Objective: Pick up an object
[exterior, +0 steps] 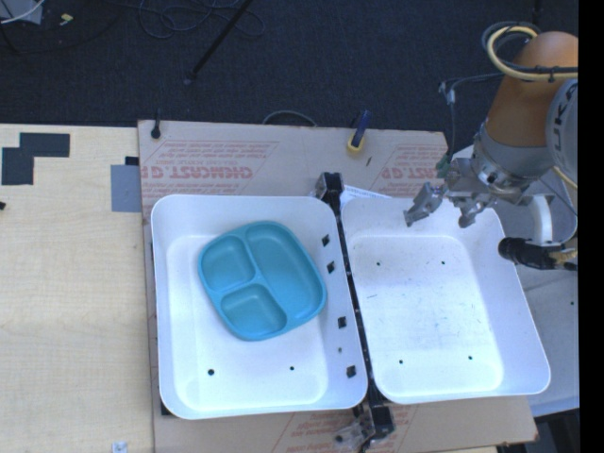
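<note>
Inside the left bin [179,347], a turquoise three-compartment plate [261,279], tilted, gripper [444,213] spread above the right bin [514,347]

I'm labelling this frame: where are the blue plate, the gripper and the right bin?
blue plate [261,279], camera view, middle where its dividers meet.
gripper [442,215], camera view, midway between fingertips.
right bin [528,343], camera view, right wall.

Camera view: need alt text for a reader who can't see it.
A blue divided plate lies in the left bin. The gripper, fingers apart and holding nothing, hangs over the far edge of the right bin, with the arm coming in from the right.
</note>
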Robot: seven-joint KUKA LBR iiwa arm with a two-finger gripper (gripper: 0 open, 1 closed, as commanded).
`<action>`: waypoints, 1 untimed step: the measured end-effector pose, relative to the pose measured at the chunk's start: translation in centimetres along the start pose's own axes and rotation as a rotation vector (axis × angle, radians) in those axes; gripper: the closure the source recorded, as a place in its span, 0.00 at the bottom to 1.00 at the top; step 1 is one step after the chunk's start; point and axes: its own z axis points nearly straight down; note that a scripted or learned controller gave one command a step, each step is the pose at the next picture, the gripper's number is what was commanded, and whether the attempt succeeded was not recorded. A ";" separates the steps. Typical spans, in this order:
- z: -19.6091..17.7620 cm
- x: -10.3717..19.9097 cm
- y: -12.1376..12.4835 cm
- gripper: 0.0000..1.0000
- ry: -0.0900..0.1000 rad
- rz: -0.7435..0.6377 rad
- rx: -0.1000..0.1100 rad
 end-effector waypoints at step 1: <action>-0.8 0.0 0.3 0.00 -0.002 -0.002 -0.014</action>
